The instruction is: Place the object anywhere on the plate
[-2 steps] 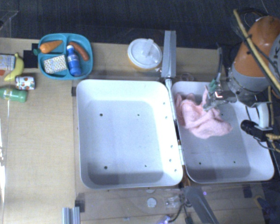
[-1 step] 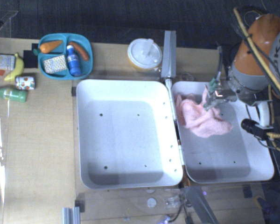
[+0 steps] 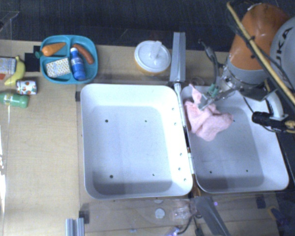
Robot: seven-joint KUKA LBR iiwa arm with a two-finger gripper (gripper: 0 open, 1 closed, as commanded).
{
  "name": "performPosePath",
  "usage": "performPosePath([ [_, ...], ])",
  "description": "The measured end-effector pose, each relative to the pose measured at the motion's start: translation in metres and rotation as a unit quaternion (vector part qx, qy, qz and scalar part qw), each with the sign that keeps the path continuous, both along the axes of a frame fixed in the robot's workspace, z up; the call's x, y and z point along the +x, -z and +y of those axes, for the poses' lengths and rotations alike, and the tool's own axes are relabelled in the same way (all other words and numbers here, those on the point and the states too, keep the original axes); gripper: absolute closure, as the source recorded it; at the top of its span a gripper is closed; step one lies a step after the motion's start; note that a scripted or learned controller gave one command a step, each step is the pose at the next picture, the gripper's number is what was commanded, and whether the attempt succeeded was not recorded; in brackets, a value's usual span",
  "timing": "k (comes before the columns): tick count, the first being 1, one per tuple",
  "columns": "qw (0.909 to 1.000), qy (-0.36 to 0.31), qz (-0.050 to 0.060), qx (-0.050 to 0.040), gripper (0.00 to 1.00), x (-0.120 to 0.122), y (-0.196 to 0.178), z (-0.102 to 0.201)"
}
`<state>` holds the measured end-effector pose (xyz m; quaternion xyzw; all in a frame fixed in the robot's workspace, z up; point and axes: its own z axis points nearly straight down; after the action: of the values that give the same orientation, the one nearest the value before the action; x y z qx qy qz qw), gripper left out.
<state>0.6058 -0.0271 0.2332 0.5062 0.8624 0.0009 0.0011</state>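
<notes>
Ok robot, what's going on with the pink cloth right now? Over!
Gripper low in the right bin, at the pink cloth's top edge. Cloth crumpled near the bin's left wall. Teal plate far off past the left bin, already holding toy food.

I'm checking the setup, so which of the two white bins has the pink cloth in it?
The right bin, on the arm's side. The pink cloth lies near its upper left corner, under the gripper; the left bin holds no cloth.

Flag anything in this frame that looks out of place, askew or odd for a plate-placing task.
One thing stands out: the pink cloth lies crumpled in the right bin, bunched against its left wall, with the end effector at its upper edge. The blue divided plate sits outside both bins at the bench's far left, already holding toy food.
</notes>
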Motion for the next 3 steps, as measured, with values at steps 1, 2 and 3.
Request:
performPosePath([
  [1, 0.9800, -0.199, -0.002, -0.0007, 1.00, 0.015, -0.007, 0.044],
  [2, 0.9204, -0.391, -0.003, -0.0015, 1.00, 0.040, -0.007, 0.085],
  [3, 0.8617, -0.507, -0.003, -0.0015, 1.00, 0.052, 0.004, 0.134],
])
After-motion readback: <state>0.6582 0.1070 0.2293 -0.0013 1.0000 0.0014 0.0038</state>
